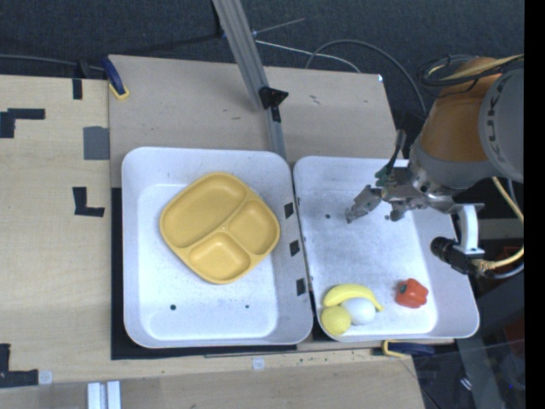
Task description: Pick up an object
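Note:
In the right bin (341, 186), near its front edge, lie a yellow banana (351, 293), a yellow lemon (335, 320), a white egg (363, 312) and a red pepper (411, 293). My gripper (373, 213) hangs over the upper middle of that bin, well behind these objects. Its fingers are spread open, one finger (356, 210) pointing left, and nothing is between them.
The left bin (140, 254) holds a yellow divided tray (220, 227). A grey metal pole (247, 49) slants down to the gap between the bins. Cables run across the dark floor behind the bench, and the arm's body (464, 135) covers the right bin's right rim.

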Controlling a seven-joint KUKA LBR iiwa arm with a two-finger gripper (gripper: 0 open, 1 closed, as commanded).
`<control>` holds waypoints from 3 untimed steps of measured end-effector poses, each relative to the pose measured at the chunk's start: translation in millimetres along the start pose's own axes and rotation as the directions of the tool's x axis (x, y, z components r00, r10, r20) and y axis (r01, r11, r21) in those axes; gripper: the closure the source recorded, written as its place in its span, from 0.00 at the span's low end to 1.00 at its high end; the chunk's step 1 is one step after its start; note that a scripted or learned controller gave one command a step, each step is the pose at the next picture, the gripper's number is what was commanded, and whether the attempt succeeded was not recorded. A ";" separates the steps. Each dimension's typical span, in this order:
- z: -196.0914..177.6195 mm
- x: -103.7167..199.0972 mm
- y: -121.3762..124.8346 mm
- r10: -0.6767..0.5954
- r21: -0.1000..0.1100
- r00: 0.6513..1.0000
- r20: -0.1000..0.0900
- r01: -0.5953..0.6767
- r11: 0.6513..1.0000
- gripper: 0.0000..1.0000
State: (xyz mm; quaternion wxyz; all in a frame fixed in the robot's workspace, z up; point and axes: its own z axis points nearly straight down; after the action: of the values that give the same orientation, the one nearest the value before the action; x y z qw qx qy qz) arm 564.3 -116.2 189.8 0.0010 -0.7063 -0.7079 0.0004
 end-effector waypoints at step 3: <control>97.5 1.5 -4.3 0.001 0.006 1.000 0.000 -0.001 1.000 0.00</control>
State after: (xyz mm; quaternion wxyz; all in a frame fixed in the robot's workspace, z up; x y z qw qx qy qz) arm 559.9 -114.7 92.4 0.0030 -0.7067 -0.7075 0.0027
